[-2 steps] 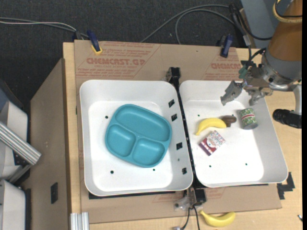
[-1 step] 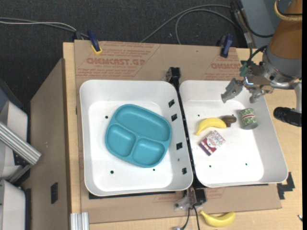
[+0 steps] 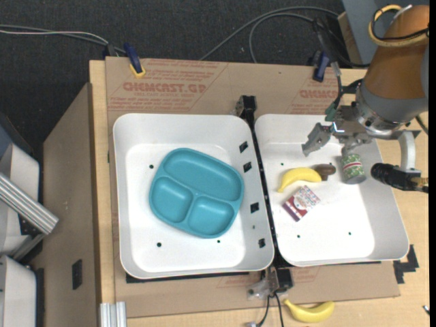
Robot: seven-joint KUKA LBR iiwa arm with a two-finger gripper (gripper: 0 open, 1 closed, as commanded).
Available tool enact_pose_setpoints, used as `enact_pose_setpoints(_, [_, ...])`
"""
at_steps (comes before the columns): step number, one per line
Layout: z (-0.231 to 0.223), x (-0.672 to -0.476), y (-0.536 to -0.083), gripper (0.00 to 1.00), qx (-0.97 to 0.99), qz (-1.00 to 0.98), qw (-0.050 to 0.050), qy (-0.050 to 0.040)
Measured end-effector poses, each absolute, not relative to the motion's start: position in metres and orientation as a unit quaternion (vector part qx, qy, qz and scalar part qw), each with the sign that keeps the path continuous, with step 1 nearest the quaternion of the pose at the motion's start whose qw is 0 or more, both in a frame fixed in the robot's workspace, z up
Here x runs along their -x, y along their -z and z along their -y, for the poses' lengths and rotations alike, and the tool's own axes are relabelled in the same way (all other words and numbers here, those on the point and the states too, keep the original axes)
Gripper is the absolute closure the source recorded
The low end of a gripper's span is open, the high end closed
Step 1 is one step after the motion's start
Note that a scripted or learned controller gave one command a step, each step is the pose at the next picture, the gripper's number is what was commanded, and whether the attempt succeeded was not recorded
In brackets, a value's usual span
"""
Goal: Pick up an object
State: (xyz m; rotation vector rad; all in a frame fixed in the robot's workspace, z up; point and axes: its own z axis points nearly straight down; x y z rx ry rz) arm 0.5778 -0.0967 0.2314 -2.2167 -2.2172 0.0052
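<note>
Gripper (image 3: 335,139) over the right bin (image 3: 381,247), up by its far rim, hanging off the grey wrist with the orange band above it. Two grey fingers splay outward, so it looks open to me, and there is nothing between them. No catch on show.

Just below the tool, toward me, sits the little cluster it has to choose from. Closest is a small round can with a green and white label (image 3: 352,167), lying just under the right-hand finger, near but, as far as I can see, not touching. Below the left-hand finger and a touch further out lies a yellow banana (image 3: 300,178), with a small dark brown thing (image 3: 325,171) at its end that I cannot identify. Further from the tool again, a red and white packet (image 3: 302,201) lies flat just beside the banana.

Across the divider, well away from the tool on its left, the other bin (image 3: 129,182) carries a teal sectioned plate (image 3: 196,192). A second banana (image 3: 313,310) lies off the bench edge nearest me, out of the bins altogether.

So where are we? By my reckoning, early: the arm is positioned above the pile, nothing lifted. The descent, the closing on an object and the raise all remain, and the can looks the handiest target.
</note>
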Motion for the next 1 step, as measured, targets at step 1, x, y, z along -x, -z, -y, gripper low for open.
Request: enact_pose_setpoints(1, [0.1059,-0.5809,-0.1783,0.00,0.707,0.707,0.003,-0.0015])
